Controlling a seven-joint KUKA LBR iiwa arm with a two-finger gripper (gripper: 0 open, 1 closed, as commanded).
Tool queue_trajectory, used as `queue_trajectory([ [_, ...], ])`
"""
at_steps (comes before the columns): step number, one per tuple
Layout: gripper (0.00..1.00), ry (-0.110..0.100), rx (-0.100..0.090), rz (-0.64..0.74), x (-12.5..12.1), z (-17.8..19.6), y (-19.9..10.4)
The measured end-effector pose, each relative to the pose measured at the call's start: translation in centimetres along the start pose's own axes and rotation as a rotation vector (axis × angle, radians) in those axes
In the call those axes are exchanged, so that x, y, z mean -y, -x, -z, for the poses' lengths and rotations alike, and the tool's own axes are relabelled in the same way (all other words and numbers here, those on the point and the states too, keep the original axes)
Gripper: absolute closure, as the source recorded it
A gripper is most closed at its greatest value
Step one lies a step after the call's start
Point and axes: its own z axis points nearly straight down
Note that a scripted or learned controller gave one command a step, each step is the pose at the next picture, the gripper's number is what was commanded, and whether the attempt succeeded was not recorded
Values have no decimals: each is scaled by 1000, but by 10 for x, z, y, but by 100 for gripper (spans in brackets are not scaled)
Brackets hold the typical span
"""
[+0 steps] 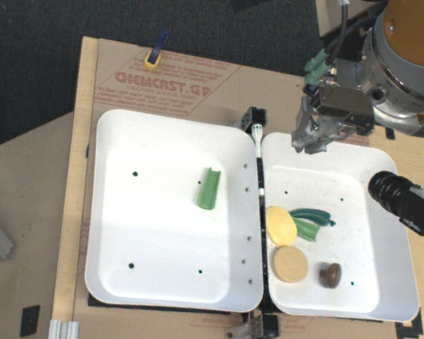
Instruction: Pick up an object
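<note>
Below me, the left bin (pixel 101 267) holds one green stick (pixel 208 188). The right bin (pixel 382 303) holds a yellow lemon (pixel 282 226), a green pepper (pixel 311 221), a tan disc (pixel 290 264) and a brown lump (pixel 330 275). My end effector (pixel 309 143) hangs over its far rim; grip state I cannot tell. Cardboard (pixel 163 77) reads "CHEMCAST".

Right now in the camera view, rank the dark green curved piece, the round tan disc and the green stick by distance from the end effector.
1. Dark green curved piece, right bin, below the end effector.
2. Green stick, left bin.
3. Round tan disc, right bin's near side.
</note>
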Motion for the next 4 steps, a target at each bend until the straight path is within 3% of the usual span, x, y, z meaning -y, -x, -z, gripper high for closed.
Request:
queue_trajectory([
  [1, 100, -19, 3, 0, 3, -103, -30],
  [2, 100, -16, 3, -9, 3, -163, 19],
  [3, 100, 7, -4, 3, 1, -56, -24],
  [4, 0, -7, 0, -2, 2, -63, -22],
])
